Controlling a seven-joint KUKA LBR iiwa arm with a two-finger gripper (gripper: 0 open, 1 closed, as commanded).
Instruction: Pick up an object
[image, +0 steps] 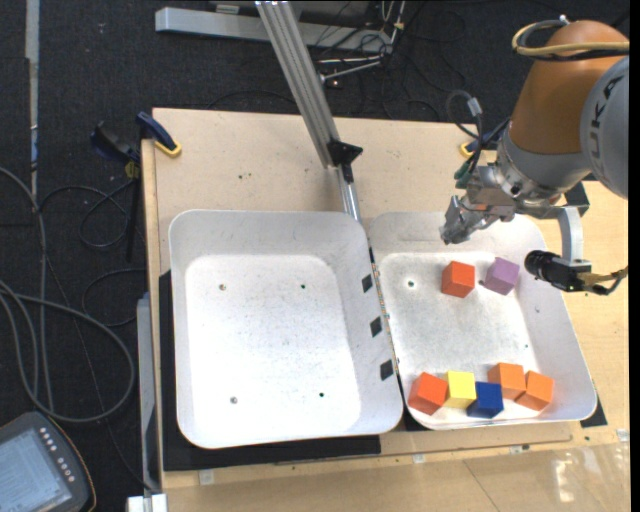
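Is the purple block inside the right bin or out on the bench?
Inside. The purple block rests on the right bin's white floor near its far edge, beside an orange block.

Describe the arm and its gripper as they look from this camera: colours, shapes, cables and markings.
The arm is bulky and rounded, with an orange dome-shaped section and grey casing beside it bearing part of dark lettering. A thin pale cable loops over the orange section, and dark cables run by the wrist. The gripper is a small grey metallic assembly tapering to a dark tip. A black cylindrical part sticks out beside it.
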